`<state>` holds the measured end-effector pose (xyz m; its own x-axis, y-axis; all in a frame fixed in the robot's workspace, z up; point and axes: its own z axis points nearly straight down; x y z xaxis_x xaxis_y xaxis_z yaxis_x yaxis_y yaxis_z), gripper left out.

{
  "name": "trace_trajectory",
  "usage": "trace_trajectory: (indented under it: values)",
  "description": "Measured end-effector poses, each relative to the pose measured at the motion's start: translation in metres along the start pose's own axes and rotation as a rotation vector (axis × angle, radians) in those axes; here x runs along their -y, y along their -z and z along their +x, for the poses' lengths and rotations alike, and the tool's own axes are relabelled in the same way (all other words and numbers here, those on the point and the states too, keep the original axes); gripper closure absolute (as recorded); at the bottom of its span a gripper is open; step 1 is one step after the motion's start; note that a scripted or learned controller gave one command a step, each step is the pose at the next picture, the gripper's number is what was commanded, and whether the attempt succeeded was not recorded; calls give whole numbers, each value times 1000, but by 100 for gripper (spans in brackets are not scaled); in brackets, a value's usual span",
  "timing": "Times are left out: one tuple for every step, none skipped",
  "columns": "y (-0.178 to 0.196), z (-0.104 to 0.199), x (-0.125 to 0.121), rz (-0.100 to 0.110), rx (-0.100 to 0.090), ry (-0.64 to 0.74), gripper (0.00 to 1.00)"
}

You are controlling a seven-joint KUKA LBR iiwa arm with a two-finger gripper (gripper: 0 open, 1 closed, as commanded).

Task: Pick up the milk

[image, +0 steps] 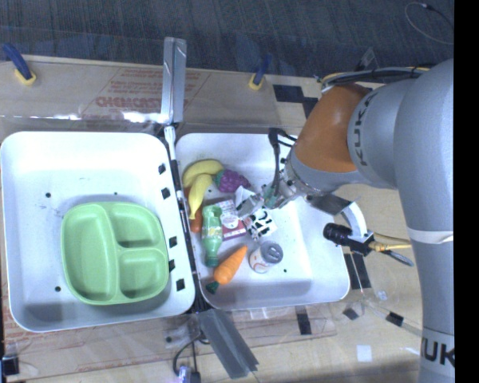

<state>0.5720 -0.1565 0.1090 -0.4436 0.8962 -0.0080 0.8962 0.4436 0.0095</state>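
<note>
A single fixed camera looks down on the surface (223, 82) from above, at a slant rather than straight overhead. It stands far enough back to take in both white bins whole: the left bin (16, 214) toward the frame's left, the right bin (319, 282) near its middle. Dark floor crosses the top edge. The arm (415, 150) enters from the right, looming large there.

Grey arm (415, 150) reaches in from right, orange-banded wrist bent down, claw (259, 206) low.
</note>
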Motion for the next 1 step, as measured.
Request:
trace_trajectory:
  values:
    - [83, 76, -69, 10, -9, 121, 100]
